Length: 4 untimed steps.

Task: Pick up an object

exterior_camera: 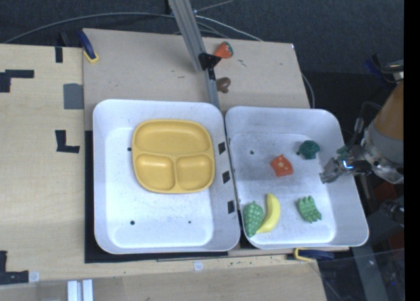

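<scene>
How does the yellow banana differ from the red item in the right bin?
The banana is yellow, long and curved; the red item is red-orange, short and chunky. The banana lies near the right bin's front edge, touching a green leafy piece; the red item sits mid-bin, apart from the others. Both lie in the right bin, neither at the gripper.

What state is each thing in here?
Yellow plate: upright in left bin.
Banana: lying in right bin, touching green fruit.
Red item: lying loose.
Tool: over right bin's right rim, holding nothing seen.
</scene>
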### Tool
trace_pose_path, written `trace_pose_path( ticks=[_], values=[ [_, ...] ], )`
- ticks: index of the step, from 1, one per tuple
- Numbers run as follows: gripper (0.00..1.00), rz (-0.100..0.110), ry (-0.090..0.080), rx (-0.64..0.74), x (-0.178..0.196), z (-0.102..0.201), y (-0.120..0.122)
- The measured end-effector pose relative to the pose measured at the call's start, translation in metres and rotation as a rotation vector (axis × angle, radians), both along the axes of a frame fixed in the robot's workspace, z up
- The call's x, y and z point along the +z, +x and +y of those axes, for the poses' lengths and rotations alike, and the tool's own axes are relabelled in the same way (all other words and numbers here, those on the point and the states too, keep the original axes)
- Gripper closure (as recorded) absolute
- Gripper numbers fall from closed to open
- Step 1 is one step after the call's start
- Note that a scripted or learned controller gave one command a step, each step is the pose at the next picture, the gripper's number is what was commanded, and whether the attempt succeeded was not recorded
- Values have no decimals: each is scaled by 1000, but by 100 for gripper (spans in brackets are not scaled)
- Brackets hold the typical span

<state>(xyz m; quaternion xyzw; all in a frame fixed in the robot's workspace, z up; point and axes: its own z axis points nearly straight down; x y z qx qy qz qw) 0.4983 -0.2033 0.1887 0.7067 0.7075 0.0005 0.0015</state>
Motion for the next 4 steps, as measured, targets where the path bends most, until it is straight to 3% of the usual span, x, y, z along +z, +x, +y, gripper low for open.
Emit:
trace_pose_path(
  ticks=[1,2,4],
  values=[
    [100,-3,-1,1,63,3,5],
    [100,1,0,1,90,3,6],
    [100,3,3,6,93,102,49]
  ],
)
